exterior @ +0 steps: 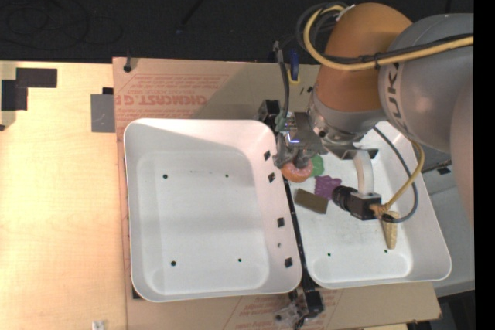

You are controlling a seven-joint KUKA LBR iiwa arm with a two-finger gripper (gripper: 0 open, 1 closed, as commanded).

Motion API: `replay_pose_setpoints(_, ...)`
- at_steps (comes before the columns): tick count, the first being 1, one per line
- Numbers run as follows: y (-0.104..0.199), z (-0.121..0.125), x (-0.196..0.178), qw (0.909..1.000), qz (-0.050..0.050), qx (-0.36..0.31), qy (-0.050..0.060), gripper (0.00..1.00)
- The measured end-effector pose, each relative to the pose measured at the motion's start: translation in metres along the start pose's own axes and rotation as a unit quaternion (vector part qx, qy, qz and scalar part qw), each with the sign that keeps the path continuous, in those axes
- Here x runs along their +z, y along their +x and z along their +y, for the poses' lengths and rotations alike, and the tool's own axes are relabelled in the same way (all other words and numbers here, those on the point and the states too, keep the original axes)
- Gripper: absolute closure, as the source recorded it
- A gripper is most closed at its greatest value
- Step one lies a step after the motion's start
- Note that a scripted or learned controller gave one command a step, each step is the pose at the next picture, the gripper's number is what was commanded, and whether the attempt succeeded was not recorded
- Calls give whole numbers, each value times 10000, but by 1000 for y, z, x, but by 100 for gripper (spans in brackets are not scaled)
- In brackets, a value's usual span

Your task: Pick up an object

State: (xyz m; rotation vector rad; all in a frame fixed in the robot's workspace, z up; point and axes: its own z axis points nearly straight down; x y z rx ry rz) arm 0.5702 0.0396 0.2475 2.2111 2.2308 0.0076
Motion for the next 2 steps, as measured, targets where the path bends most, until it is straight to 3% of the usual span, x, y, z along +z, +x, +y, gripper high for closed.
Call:
replay_pose_setpoints(1, -7, -35, 1, 10000, -14, 63, 53, 100)
replay_pose_setpoints(2, 40, 0, 0, 10000, -8, 24, 28, 100)
